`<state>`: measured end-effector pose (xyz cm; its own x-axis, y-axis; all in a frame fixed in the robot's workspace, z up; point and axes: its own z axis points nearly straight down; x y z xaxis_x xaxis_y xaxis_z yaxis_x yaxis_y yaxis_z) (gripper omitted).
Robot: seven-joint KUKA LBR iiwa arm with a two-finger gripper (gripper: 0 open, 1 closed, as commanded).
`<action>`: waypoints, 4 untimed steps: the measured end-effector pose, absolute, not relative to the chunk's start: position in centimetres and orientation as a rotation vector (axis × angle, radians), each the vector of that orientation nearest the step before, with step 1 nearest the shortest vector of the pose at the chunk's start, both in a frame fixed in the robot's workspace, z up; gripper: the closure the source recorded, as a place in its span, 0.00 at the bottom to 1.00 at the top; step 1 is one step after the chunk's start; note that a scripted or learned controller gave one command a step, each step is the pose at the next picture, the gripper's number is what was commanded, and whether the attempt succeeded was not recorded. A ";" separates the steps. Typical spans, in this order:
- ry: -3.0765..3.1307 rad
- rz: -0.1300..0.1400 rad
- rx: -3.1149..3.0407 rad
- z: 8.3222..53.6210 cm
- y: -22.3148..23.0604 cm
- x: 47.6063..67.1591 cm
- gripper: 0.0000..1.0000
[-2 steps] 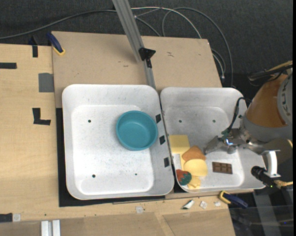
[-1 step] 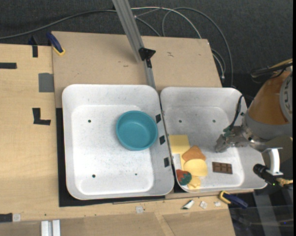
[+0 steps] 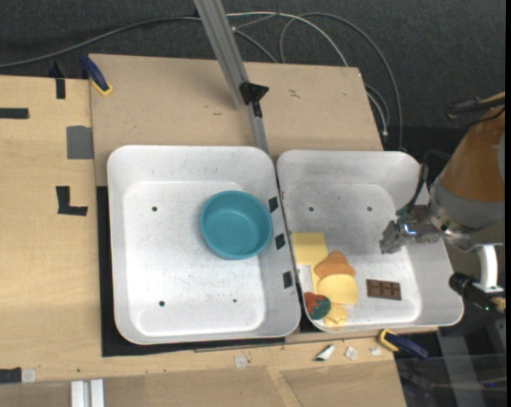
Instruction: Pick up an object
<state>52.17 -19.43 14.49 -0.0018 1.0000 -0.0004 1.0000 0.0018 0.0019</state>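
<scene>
On the table [image 3: 43,185] we see the left bin [image 3: 136,227] with a teal bowl [image 3: 235,225] lying near its right wall. In the right bin [image 3: 357,185] a pale yellow block [image 3: 309,246], an orange piece [image 3: 334,267], a yellow piece [image 3: 341,290] and a small red and green thing [image 3: 317,304] are crowded at the front left, with a brown chocolate bar [image 3: 383,290] a little apart to their right. The hand [image 3: 399,232] is over the right side of this bin, above the chocolate bar and apart from every object, and we cannot tell how its jaws stand.
</scene>
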 end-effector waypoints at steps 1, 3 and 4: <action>2.221 0.003 2.216 20.7 -19.0 52.1 1.00; 2.229 0.000 2.216 22.5 -14.2 53.6 1.00; 2.231 0.000 2.215 22.8 -9.7 54.8 1.00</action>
